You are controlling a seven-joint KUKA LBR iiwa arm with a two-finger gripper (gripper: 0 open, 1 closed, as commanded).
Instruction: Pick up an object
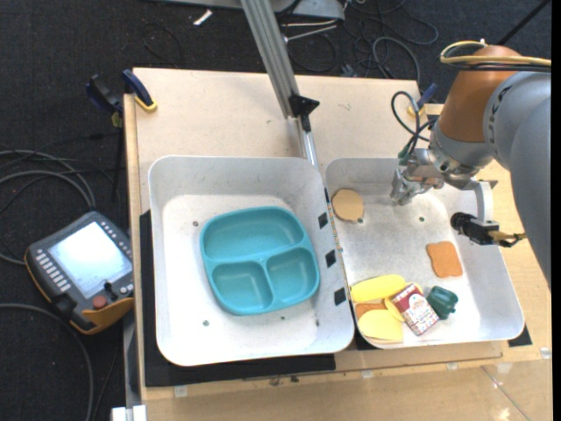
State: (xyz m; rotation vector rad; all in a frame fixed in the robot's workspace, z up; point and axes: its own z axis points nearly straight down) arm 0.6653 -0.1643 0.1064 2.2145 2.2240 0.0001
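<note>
My jaws [403,191] hang low over the far part of the right bin [504,301], tips close to its white floor; I cannot tell whether they are apart or together, and nothing shows between them.

Writing: the small red-and-white carton [415,309] carries print on its face, too small to read. No other label is legible.

Candidate objects, all in the right bin:
- tan round cookie [348,205], just left of my jaws, near the wall shared with the left bin.
- orange toast-like slab [444,258], alone toward the right side.
- near-edge cluster: 2 yellow pieces [379,288], the carton and a dark green item [442,300], touching or overlapping one another.

The left bin [175,323] holds 1 teal 3-compartment tray [259,259], set at a slant.

Open room: bare floor lies between the cookie, the slab and the cluster, and around my jaws. A grey metal pole [273,49] slants over the far side of the surface [219,112]. A pendant [81,272] lies on the floor, left.
</note>
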